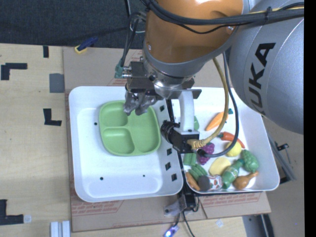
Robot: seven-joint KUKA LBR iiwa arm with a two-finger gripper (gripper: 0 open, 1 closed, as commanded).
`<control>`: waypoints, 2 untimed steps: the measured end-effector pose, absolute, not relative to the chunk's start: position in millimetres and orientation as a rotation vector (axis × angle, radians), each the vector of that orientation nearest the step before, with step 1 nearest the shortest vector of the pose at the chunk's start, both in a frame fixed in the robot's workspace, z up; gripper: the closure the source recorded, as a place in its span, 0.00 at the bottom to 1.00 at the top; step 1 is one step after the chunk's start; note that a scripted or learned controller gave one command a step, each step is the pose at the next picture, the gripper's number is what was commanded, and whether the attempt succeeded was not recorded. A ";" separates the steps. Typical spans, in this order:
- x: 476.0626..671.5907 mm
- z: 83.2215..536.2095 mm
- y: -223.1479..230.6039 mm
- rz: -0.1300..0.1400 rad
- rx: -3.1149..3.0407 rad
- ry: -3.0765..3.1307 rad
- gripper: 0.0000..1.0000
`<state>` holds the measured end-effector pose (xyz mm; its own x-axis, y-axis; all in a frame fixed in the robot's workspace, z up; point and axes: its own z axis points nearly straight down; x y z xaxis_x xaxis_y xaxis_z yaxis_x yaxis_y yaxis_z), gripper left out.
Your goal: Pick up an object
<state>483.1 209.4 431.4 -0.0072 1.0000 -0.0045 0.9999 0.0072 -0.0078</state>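
Observation:
A green divided plate (129, 130) lies in the left white bin (81, 147), towards its back. My gripper (140, 103) hangs over the plate's back right corner, close to its rim; I see nothing held in it. The right bin (266, 154) holds several toy foods: an orange carrot (214, 121), purple grapes (208, 149), a yellow piece (218, 165), a green broccoli (249, 160) and a brown pear-shaped piece (242, 181). The arm's orange band and grey body hide the back of the right bin.
Both bins sit on a cardboard sheet (94, 70) on the wooden bench. A cable and yellow hose (226, 117) loop from the wrist down over the divider between the bins. A small blue and yellow item (86, 44) lies beyond the cardboard.

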 end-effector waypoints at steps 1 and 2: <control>505.0 532.2 156.0 -0.015 -2.230 -2.222 1.00; 482.5 535.0 197.7 0.000 -2.214 -2.227 1.00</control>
<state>482.5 197.7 535.0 -0.0060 1.0000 0.0009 1.0000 0.0060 -0.0006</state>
